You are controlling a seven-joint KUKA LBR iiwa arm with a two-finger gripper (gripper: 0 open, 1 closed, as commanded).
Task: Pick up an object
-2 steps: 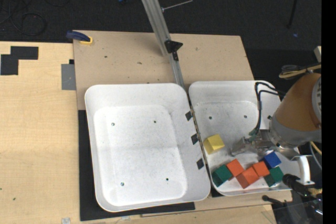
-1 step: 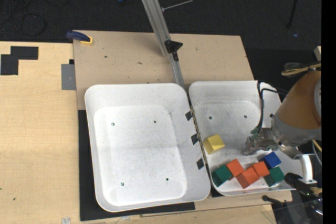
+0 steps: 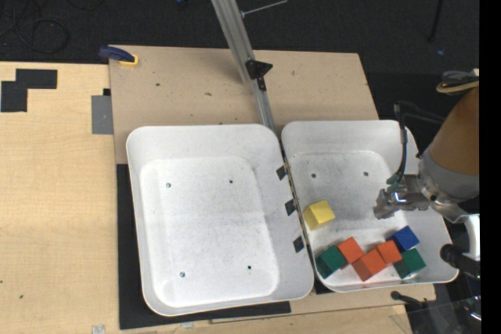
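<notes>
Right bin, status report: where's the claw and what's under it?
Claw low over right bin, nothing seen held. Yellow block apart, to its left. Blue block nearest; orange and green blocks clustered beside it.

Left bin floor open throughout, right bin far half open, near half crowded by yellow cube, orange, green and blue blocks packed close, slanted metal rail crossing the table behind the bins.
</notes>
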